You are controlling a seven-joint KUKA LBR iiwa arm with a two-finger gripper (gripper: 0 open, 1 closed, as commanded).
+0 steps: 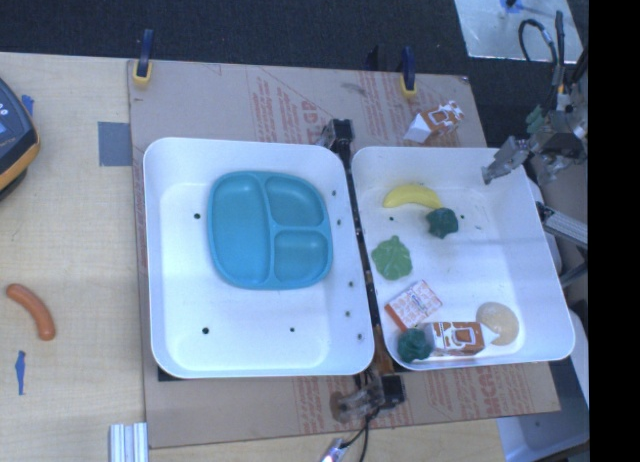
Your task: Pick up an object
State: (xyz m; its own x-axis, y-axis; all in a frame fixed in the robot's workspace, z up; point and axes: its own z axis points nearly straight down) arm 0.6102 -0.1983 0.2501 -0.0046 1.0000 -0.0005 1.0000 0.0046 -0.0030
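Observation:
The right bin (530, 250) holds several small things: a yellow banana (411, 195), a dark green broccoli piece (441, 221), a light green leafy piece (392, 258), a red and white packet (413, 303), an orange and white carton (455, 337), a dark green lump (414, 346) and a pale round bun (498, 321). My gripper (500, 165) hangs over the bin's far right corner, well to the right of the banana and apart from every item. Its tip looks small and grey, and nothing shows in it.
The left bin (180, 280) carries a blue divided plate (270, 229). A small carton (436, 122) lies on the cardboard behind the right bin. A sausage (31, 311) lies on the bench at far left. Clamps (143, 58) pin the cardboard's back edge.

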